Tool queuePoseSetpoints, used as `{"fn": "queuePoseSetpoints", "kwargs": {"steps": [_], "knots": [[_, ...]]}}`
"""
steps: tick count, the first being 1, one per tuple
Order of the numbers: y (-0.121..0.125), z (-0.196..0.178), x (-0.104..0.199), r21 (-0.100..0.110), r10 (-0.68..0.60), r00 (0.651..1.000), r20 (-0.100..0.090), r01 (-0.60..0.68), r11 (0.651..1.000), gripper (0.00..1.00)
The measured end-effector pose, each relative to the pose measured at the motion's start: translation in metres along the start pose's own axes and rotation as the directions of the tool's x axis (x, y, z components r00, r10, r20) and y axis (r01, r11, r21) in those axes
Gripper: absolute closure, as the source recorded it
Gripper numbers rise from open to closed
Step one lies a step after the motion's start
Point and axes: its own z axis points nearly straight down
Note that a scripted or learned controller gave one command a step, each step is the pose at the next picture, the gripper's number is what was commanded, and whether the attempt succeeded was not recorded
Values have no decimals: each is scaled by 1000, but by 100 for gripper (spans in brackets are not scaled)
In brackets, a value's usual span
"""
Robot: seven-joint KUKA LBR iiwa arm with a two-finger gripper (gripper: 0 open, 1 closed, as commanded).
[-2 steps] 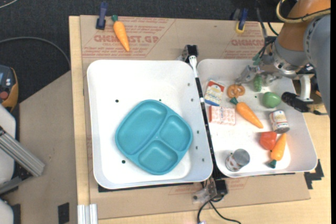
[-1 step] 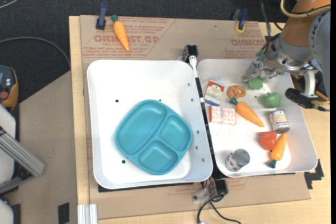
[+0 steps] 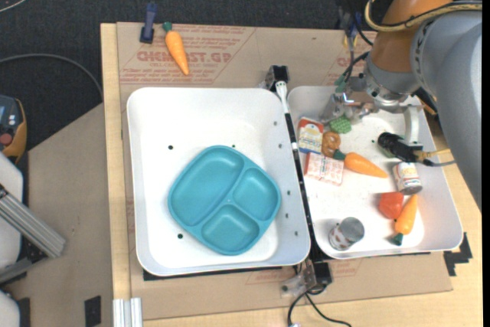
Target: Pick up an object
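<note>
so the gripper (image 3: pixel 346 112) is down in the right bin (image 3: pixel 440 237) near its upper left corner, can't tell what state it's in. Carrot (image 3: pixel 366 164) lies just below it mid-bin, blue plate (image 3: pixel 223 199) in the left bin (image 3: pixel 149 119)

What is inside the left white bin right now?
The left shallow white bin holds one thing: a blue three-compartment plastic plate, lying flat with nothing in its compartments. Whatever bin floor lies beneath the plate is covered, so I cannot see under it.

Blue divided plate (image 3: pixel 223 199) in left bin (image 3: pixel 145 165), toys in right bin (image 3: pixel 444 230)
</note>
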Motion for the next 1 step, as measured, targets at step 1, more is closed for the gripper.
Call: {"fn": "queuePoseSetpoints", "kwargs": {"steps": [1], "knots": [[-7,-105,84,-9,-2,1000,-2,2,1000,100]]}}
